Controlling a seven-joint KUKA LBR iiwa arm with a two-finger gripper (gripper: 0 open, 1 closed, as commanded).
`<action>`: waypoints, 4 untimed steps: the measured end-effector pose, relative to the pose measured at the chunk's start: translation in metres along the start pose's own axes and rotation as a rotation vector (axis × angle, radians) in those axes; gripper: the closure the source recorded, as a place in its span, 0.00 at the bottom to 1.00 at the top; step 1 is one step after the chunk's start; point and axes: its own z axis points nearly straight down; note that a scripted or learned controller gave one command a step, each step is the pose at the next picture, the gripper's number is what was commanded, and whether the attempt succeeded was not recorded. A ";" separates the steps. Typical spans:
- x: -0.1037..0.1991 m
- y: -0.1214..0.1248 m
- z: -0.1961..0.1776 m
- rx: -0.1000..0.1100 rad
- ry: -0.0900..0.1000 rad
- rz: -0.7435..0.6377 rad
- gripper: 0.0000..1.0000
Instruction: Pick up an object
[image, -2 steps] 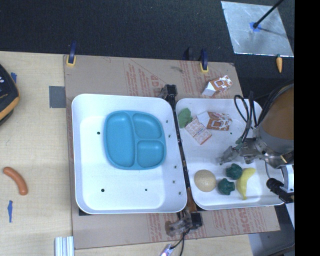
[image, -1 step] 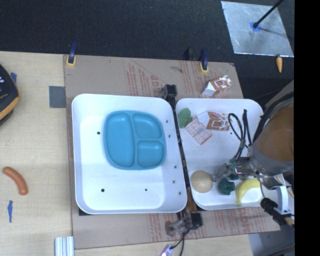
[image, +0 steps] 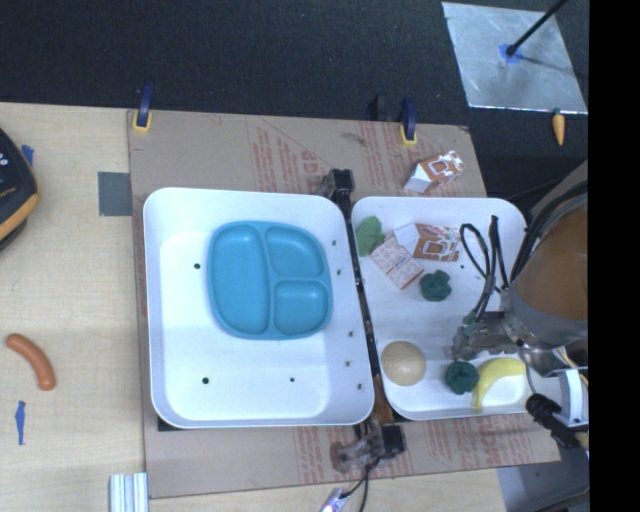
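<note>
While the tool (image: 478, 340) hangs low in the right bin (image: 510, 215) just above the dark green piece (image: 461, 376) beside the banana (image: 497, 378), nothing looks lifted yet.

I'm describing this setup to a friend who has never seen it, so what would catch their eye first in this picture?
First, the bright blue divided plate lying in the middle of the left white bin. Next, the right bin, cluttered with small things: a yellow banana and a tan ball near its front edge, with the grey arm's gripper low over them. Lastly, a lone sausage lies on the bare bench at far left.
</note>
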 end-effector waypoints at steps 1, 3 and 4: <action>0.000 0.000 0.000 0.000 0.000 0.000 0.00; 0.015 0.109 0.010 -0.004 0.000 0.006 0.00; 0.050 0.145 0.003 0.005 0.002 0.005 0.00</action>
